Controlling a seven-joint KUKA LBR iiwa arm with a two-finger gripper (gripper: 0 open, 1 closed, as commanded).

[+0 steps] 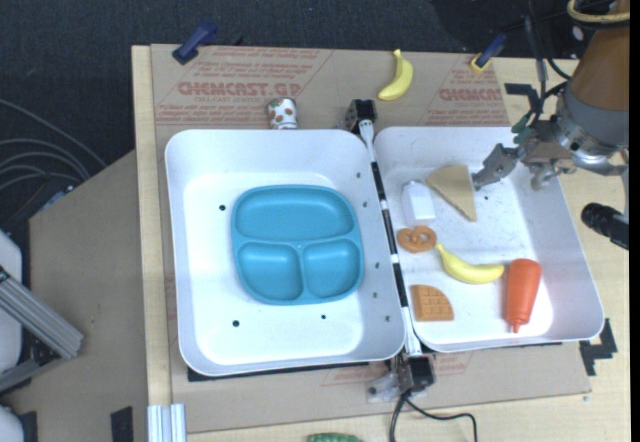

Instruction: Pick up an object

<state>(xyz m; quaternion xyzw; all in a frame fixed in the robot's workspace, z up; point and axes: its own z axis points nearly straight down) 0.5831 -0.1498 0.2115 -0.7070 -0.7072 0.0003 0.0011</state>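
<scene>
At the upper left of the frame a blue clamp is lying at the corner of the brown board. A small patterned cup is resting on the board just above the left bin. That bin is occupying the left centre of the frame and is holding a blue divided tray, which is sitting flat in its middle.

A yellow banana is lying on the board at top centre, outside both bins.

The right bin is adjoining the left one. Along its left side a small white block is lying, with a pretzel just below it and a waffle piece near the lower left corner. A tan wedge is lying in the upper middle of the bin. A second banana is lying below it, close beside an orange carrot standing lengthwise toward the lower right.

The gripper is hanging over the upper right of the right bin, just to the right of the tan wedge, with nothing seen between its fingers; the width of its opening cannot be told. The arm is entering from the right edge.
</scene>
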